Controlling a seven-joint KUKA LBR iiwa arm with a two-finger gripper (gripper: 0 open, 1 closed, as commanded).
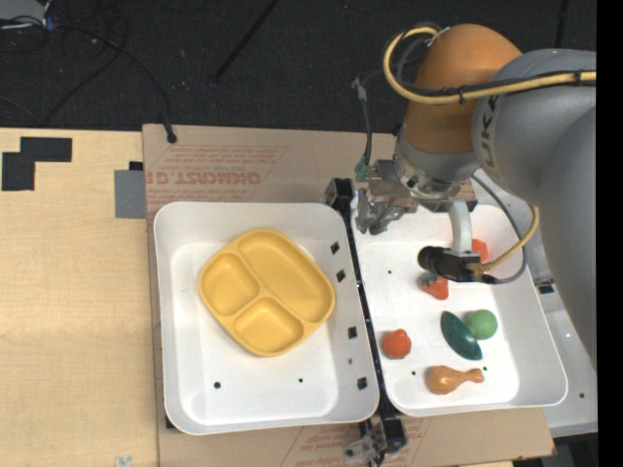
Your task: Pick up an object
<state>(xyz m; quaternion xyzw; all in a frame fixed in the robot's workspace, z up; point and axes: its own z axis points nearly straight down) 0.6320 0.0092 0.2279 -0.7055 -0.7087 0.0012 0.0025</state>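
Seen from above at a slant: a pale wood bench (68, 309) w/ a brown cardboard sheet (243, 168) on it, and two shallow white bins side by side on the cardboard.

The left bin (195, 397) holds one thing, a yellow plate (266, 290) w/ three compartments. It lies flat, turned at an angle, approx. in the bin's middle.

The right bin (531, 382) holds several small toy-food pieces, all well apart from the plate:
- a round red piece (395, 343) near the bin's left wall, in the lower half
- a dark green leaf shape (458, 335), touching or just beside a light green ball (482, 323)
- a tan drumstick (453, 378) near the front edge, below the leaf shape
- a small red-orange piece (436, 287) approx. mid-bin
- an orange piece (478, 250) farther back, partly hidden by robot hardware

The grey arm (545, 134) comes in from the right, w/ its orange band (458, 66) bulging above the wrist. The gripper (375, 217) points down over the right bin's back left corner, just beside the divider btw. the bins. From where I stand I can't tell whether the gripper is clenched or released. The toy pieces all lie on the bin floor, apart from the gripper. The nearest is the red-orange piece, to its right and toward the front.
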